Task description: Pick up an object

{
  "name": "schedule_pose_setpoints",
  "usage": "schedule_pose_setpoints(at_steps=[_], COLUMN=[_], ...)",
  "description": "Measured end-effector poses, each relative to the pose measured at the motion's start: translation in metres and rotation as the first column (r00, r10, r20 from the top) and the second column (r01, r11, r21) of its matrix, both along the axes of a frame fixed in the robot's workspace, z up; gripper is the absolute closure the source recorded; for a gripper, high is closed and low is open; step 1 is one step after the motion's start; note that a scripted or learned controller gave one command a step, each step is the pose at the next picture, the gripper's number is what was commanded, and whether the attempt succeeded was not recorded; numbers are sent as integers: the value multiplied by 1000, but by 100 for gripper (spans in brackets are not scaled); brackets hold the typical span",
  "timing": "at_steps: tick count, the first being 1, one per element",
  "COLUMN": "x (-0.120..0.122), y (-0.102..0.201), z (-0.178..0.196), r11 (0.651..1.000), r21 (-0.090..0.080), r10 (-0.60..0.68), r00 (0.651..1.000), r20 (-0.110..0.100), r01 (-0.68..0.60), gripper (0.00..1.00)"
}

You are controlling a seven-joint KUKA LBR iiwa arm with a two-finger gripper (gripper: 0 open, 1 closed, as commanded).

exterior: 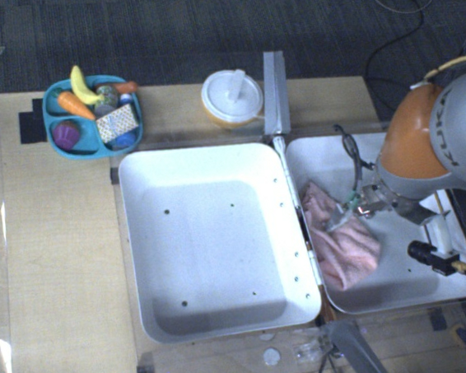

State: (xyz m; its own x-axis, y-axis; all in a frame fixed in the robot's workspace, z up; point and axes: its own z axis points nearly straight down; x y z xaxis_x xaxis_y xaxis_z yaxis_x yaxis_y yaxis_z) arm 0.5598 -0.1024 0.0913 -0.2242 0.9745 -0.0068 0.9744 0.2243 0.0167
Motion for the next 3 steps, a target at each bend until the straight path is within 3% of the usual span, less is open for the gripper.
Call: schedule_pose_setpoints(at_steps=[1,2,3], x=[-40,21,-27], y=[-24,-23,-47], z=[0,5,0], r11=[997,972,987], r21=[-1,0,-3], r10=[82,235,161], r00=[997,972,987], r20=[0,-8,-2], r01=[-82,-235,-161], gripper=[0,0,0])
